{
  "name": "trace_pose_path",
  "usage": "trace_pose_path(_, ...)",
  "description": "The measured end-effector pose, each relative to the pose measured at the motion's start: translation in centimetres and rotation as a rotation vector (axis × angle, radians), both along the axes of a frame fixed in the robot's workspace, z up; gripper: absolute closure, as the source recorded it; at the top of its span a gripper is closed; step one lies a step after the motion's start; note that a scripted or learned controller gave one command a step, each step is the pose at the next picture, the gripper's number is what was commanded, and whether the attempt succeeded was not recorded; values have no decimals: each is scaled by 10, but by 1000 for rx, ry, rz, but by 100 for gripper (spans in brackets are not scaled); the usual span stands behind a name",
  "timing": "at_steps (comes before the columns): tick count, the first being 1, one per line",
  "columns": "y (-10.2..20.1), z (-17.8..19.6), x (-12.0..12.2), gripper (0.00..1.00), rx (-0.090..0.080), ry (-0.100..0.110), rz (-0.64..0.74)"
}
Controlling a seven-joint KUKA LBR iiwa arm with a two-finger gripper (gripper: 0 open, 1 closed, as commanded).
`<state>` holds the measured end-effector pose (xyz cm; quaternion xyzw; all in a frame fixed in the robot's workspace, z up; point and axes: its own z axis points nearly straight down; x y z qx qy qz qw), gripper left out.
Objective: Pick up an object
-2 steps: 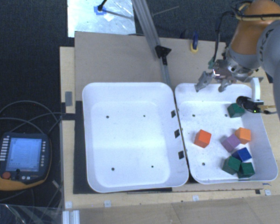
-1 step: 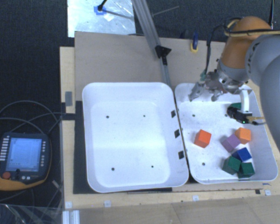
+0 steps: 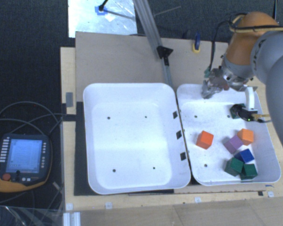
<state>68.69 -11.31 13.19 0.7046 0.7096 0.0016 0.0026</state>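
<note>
Green blocks (image 3: 240, 167) sit in the right bin's (image 3: 198, 112) near corner; the gripper (image 3: 210, 91), finger state unclear, hovers at its far rim, approach and descent pending.

A pendant (image 3: 20, 162) with a lit screen is seen at the left on the dark floor (image 3: 28, 55), with cables (image 3: 23, 114) looped around it. The tan worktop (image 3: 118, 60) is crossed by a grey pole (image 3: 148, 22) slanting down from the top, ending in a black clamp (image 3: 164, 52). A shiny sheet (image 3: 92, 8) with a blue mark (image 3: 101, 9) is laid beyond the worktop's far edge, and a small blue and yellow item (image 3: 196, 42) is set near that edge.
</note>
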Motion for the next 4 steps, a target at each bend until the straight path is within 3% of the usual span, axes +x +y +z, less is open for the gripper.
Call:
trace_pose_path(3, -3, 171, -3, 100, 0, -5, -1)
trace_pose_path(4, 42, 172, -31, 100, 3, 5, 1)
